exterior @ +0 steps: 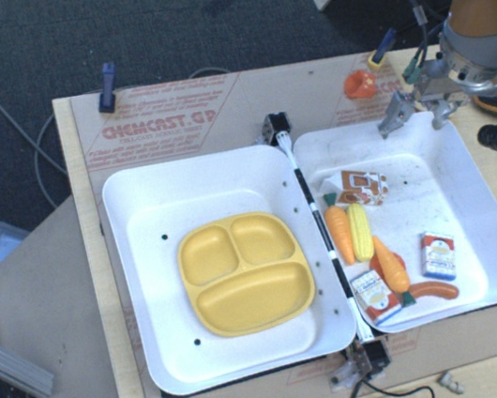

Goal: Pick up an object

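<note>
My gripper (417, 114) hangs over the far edge of the right bin (477, 200), its two grey fingers spread apart and nothing between them. Below it in that bin lie a brown patterned packet (362, 185), a carrot (339, 234) beside a yellow corn cob (360, 232), a second carrot (391, 265), a small white carton (373, 293), a red and white box (438, 255) and a red sausage (430, 292). All of them rest on the bin floor, well clear of the fingers.
The left bin (138, 222) holds a yellow three-compartment tray (244, 272). A small orange object (361, 84) sits on the cardboard behind the right bin, near the gripper. A blue clip (105, 87) lies at the far left of the board.
</note>
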Robot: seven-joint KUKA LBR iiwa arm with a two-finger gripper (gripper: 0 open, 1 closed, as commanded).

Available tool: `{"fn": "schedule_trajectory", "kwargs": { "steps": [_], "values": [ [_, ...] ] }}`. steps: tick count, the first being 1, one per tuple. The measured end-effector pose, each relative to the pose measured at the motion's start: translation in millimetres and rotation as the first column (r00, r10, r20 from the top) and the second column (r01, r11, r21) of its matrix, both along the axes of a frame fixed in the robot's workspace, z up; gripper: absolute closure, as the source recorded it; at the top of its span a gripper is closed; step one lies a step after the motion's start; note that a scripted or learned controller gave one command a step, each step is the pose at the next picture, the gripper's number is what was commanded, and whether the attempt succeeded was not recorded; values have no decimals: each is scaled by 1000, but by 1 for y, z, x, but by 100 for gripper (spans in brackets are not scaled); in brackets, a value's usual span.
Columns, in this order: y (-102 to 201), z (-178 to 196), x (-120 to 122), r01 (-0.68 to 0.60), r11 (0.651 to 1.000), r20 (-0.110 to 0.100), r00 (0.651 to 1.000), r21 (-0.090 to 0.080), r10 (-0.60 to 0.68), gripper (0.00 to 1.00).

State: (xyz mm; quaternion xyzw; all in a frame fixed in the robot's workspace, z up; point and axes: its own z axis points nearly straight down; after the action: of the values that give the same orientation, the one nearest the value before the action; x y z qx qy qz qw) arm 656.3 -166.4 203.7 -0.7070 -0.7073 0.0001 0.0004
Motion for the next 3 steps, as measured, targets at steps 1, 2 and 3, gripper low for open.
{"fn": "schedule_trajectory", "kwargs": {
  "steps": [1,2,3],
  "values": [
    [24,-12,-44,0,1000,0,1000,0,0,0],
    [48,-119,-157,1,1000,-1,1000,0,-1,0],
    [63,-119,-178,1,1000,-1,1000,1,-1,0]
  ]
}}
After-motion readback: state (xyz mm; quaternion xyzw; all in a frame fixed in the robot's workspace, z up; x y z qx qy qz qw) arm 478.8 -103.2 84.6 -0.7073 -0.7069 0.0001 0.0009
